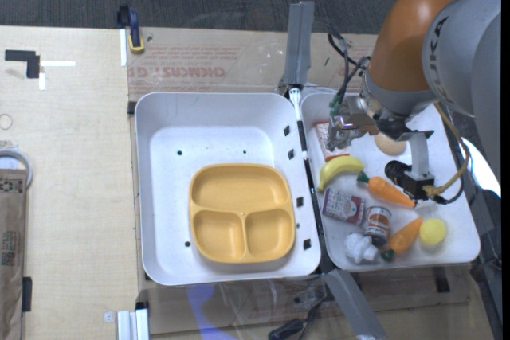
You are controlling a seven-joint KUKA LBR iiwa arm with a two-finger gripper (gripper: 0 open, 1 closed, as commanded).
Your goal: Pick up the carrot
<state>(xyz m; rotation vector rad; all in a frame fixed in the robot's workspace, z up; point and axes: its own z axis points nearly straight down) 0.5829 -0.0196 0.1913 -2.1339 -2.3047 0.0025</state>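
Gripper (343, 131) hangs over the right bin's (470, 251) far-left corner, can't tell its state. Nearest carrot (388, 191) lies right of the banana (340, 170), a second carrot (402, 237) nearer the front.

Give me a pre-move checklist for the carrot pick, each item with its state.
1. Carrot located: ok; a carrot lies in the right bin, a second carrot nearer the front.
2. Top of carrot uncovered: ok.
3. Room around it: not ok; banana, can and lemon crowd it.
4. Gripper over carrot: not ok; it hangs further back, by the banana.
5. Fingers empty: cannot tell.
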